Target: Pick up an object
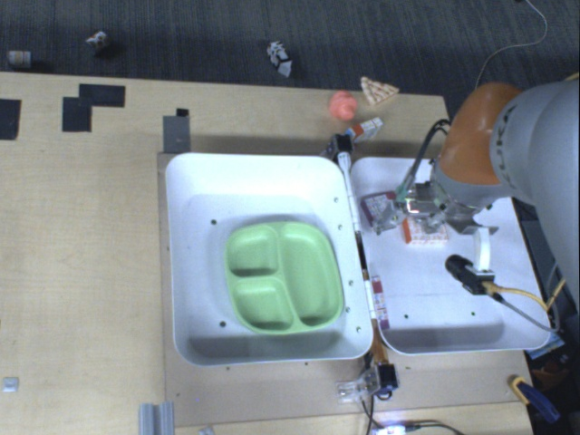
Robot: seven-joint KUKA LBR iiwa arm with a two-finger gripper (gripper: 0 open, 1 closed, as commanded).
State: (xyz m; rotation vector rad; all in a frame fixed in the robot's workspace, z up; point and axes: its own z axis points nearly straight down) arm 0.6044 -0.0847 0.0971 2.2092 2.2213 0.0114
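The gripper (pixel 420 212) hangs low over the right bin (pixel 507 324), toward its far wall, probably because that is where the loose things lie. A red packet (pixel 423 235) sits just on the near side of the gripper, close enough to be the likely target. A grey packet (pixel 376 209) lies just beside the gripper, on the side toward the other bin. The wrist hides the tool's tip, so I cannot tell whether it is open or closed, or whether it grips anything. Well apart from the gripper, the tray (pixel 283 275) lies flat in the left bin (pixel 186 243). It is broad and shallow, and I judge it a poor match for a narrow grip, so the small packets suit better.
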